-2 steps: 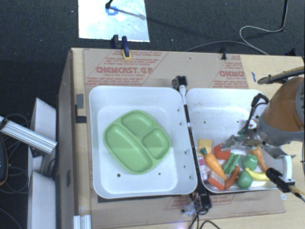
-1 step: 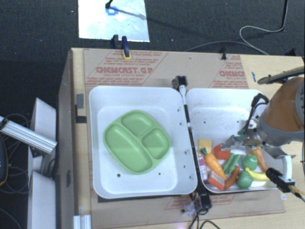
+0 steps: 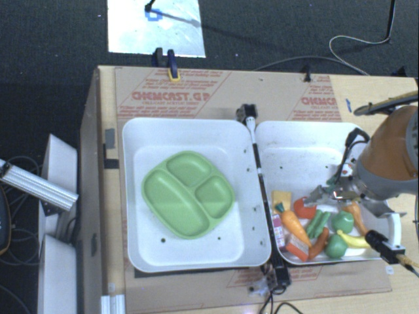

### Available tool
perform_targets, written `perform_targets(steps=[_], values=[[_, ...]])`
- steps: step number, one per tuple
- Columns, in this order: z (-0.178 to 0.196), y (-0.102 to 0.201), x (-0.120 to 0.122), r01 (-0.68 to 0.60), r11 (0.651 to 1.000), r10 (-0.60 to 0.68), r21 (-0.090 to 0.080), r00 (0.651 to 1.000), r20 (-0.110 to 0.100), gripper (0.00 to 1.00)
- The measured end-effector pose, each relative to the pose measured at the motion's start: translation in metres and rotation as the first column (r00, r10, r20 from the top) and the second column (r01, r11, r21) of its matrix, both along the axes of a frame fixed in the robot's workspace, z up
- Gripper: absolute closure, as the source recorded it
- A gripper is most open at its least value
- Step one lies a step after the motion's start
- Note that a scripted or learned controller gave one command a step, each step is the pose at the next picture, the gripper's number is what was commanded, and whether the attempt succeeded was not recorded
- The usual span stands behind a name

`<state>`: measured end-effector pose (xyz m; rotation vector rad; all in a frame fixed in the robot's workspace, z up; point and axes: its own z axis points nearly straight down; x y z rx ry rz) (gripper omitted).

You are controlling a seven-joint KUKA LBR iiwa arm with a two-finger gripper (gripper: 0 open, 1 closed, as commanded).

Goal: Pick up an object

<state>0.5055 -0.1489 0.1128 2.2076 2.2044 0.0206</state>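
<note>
**Hand low over the toy-food pile in the right bin**

From my remote seat, I read the scene from the left. The left bin (image 3: 131, 175) held a green divided plate (image 3: 188, 193), lying flat near its centre. Across the divider, the right bin (image 3: 294, 142) carried a heap of toy food crowded into its 6 o'clock corner: a yellow block (image 3: 281, 199) at the heap's 10 o'clock, an orange carrot (image 3: 294, 226) below it, a red piece (image 3: 304, 209), a green pod (image 3: 317, 222), a green round fruit (image 3: 342, 222) and a yellow banana (image 3: 353, 241) toward 4 o'clock.

The hand (image 3: 334, 191) hung at the heap's 12 o'clock edge, just above the red piece; I could not tell whether it was spread or pressed together, and nothing showed held in it.

I judged these pieces light, stiff, smooth plastic, likely to slip. The carrot looked best taken across its narrow middle.
</note>
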Motion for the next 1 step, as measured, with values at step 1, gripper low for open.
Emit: perform_targets(steps=[1], values=[[0.0000,0.0000,0.0000,0.000,1.000,0.000,0.000,1.000,-0.001,0.00]])
